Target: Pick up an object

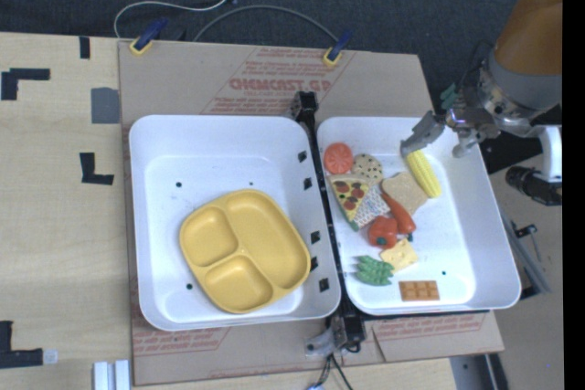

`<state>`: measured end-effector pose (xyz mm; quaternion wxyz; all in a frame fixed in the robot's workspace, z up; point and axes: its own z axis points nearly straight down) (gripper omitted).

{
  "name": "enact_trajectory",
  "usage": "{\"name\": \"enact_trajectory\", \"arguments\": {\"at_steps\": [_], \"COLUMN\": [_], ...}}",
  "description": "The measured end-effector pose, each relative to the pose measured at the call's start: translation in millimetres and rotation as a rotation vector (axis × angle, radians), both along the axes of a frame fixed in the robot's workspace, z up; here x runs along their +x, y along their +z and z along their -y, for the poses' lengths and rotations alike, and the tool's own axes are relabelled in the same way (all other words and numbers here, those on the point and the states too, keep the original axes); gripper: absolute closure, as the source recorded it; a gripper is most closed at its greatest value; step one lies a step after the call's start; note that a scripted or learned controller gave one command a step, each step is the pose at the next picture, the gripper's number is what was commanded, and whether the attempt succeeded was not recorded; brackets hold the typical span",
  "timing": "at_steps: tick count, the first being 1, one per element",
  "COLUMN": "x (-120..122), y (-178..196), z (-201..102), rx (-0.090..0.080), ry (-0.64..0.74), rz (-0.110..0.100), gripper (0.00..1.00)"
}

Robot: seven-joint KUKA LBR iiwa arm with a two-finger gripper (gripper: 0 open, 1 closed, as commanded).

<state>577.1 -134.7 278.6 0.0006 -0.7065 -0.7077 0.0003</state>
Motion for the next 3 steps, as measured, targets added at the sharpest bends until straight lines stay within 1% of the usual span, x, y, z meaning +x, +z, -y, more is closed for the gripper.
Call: {"name": "enact_trajectory", "arguments": {"at_steps": [1, 2, 3], "x": [20.7, 0.3, -10.7], "y": [-89.9, -174.3, -184.9], "z": [41.5, 32.0, 15.0], "rx": [-0.001, -0.002, -0.015], "ry": [-0.004, 0.000, -0.005], "rz": [-0.007, 0.008, 0.027], "gripper": [0.00, 0.00, 0.00]}}
